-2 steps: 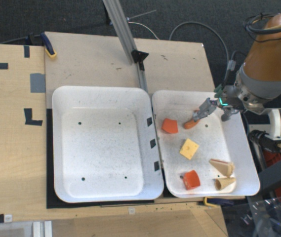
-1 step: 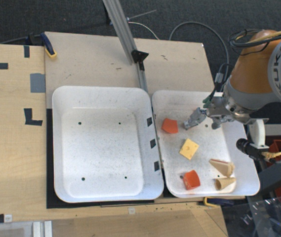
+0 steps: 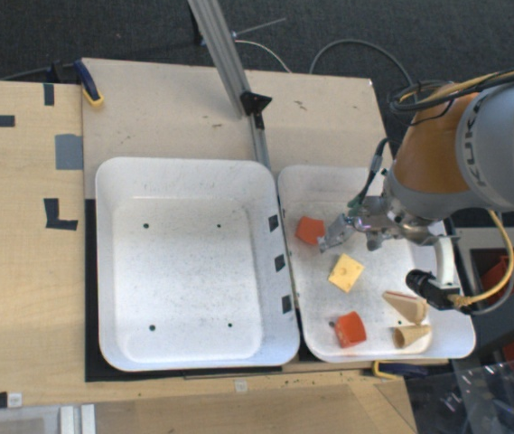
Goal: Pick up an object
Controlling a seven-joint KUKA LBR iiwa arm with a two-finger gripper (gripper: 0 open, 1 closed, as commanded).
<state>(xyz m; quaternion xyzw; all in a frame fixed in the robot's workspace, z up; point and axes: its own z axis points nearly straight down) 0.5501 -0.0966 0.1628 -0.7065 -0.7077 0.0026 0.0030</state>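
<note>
A pale wooden bench (image 3: pixel 22 269) on dark carpet carries my two white bins. The left bin (image 3: pixel 184 174) sits along the bench's front edge. The right bin (image 3: pixel 315 181) holds everything worth picking: an orange block (image 3: pixel 310 231) near its left wall, a yellow wedge (image 3: pixel 346 273) at the middle, a red block (image 3: pixel 350 330) by the front rim, and two tan wooden pieces (image 3: pixel 409 321) in the front right corner. My gripper (image 3: pixel 341 231) hangs over this bin with nothing between its fingers, just right of the orange block; I cannot tell how wide they stand. The orange block is nearest, directly to the gripper's left; the yellow wedge lies frontward of it. On my grey link I read part of "KUKA"; no other writing is legible.
</note>
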